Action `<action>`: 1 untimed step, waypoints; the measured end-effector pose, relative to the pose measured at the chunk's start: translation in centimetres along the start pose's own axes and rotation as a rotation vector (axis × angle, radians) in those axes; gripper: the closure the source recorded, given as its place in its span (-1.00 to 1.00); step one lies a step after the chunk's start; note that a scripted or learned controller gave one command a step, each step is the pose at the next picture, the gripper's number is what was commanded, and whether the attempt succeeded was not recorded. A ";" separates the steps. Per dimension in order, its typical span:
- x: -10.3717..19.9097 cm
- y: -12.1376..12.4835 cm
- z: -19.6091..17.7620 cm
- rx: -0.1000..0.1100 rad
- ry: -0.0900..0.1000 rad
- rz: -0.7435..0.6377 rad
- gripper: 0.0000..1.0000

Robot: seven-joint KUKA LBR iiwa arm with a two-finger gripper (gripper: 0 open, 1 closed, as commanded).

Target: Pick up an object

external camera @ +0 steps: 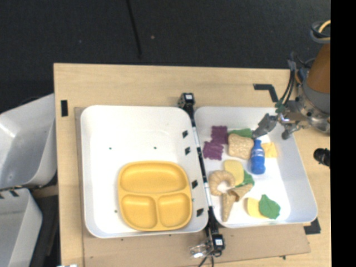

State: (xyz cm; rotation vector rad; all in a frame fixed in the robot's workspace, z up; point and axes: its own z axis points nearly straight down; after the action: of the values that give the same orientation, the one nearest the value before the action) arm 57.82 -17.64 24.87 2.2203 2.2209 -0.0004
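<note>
My gripper (276, 128) hangs over the back right part of the right bin (300, 188), its two fingers apart with nothing between them. Just left of and below it stands a blue bottle (257, 158), next to a tan bread slice (240, 146) and a small yellow piece (270, 149). Two purple pieces (214, 142) lie toward the bin's left wall. A green leaf (242, 132) peeks out behind the bread. Nearer the front are a pale croissant (221, 181), a tan cone (228, 201) and a yellow piece with a green leaf (269, 206) on it.
The left bin (111, 132) holds a yellow divided plate (154, 194) at its front. A black divider with clips runs between the bins (196, 149). The arm's orange band (320, 71) and cables are at the right edge. Wooden bench (139, 82) surrounds both bins.
</note>
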 end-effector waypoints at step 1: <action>7.9 -3.4 2.4 0.005 0.003 -0.006 -1.00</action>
State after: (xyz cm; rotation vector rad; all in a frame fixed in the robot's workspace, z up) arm 54.43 -9.77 22.47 2.2178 2.2307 -0.0024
